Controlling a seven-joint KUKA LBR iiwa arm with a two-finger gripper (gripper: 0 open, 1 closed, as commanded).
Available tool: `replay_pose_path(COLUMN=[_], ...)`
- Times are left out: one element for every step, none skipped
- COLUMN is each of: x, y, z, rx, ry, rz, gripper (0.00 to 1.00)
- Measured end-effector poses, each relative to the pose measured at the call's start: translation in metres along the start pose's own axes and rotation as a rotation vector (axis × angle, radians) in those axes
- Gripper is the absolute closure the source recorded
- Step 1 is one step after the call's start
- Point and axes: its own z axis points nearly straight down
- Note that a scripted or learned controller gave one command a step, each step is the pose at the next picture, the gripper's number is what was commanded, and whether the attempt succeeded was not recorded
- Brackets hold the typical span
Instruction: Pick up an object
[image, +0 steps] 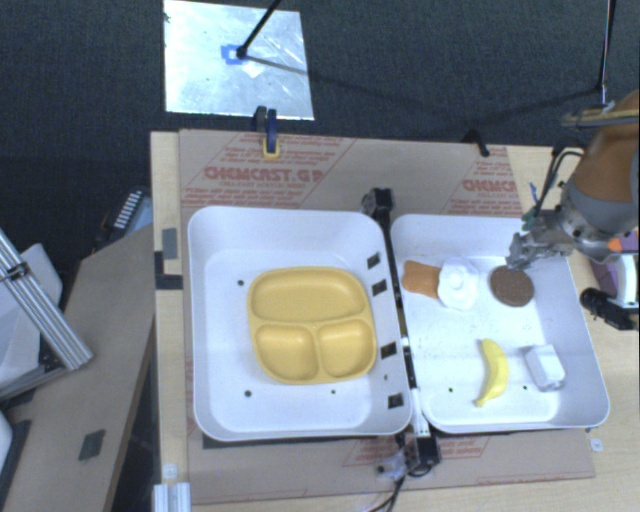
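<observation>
Hovering gripper (522, 255) in right bin (570, 400), finger state unclear; flat round brown cookie (512, 288) lies just below the fingertips, white-topped ice-cream cone (440, 281) further left, banana (491, 371) below.

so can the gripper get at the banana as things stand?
Probably yes. The banana lies alone on the right bin's floor, apart from the grey block and brown disc. The gripper is just above that disc, nothing between.
</observation>
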Motion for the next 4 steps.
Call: replay_pose_path(x=[0.004,0.003,0.055,0.104], y=[0.005,0.007,-0.009,-0.027], z=[-0.065,-0.119,-0.124,-0.105], rx=[-0.002,0.000,0.006,0.009], ry=[0.000,0.000,0.004,0.005], rz=[-0.001,-0.001,-0.003,-0.003], gripper=[1.00,1.00,1.00,1.00])
